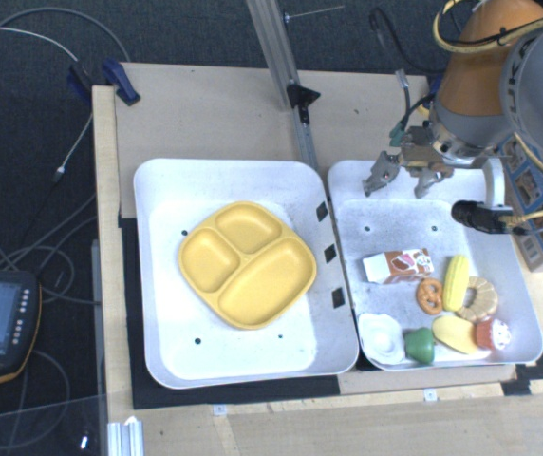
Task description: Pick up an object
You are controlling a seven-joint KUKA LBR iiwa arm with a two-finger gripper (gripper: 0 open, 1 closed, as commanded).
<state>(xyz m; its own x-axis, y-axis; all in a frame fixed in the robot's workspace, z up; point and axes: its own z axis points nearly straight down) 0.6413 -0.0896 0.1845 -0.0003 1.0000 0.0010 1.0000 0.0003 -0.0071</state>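
The gripper (403, 178) hung open and empty over the right bin's (385, 218) far edge. The toy foods (440, 304), 1 cluster, lay well apart, toward the near corner.

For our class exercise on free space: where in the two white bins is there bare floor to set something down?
Right bin: bare floor between the gripper and the small red-and-white carton. Its near end is crowded with toy food. Left bin: narrow margins around the yellow three-compartment plastic tray, widest toward the near right corner.
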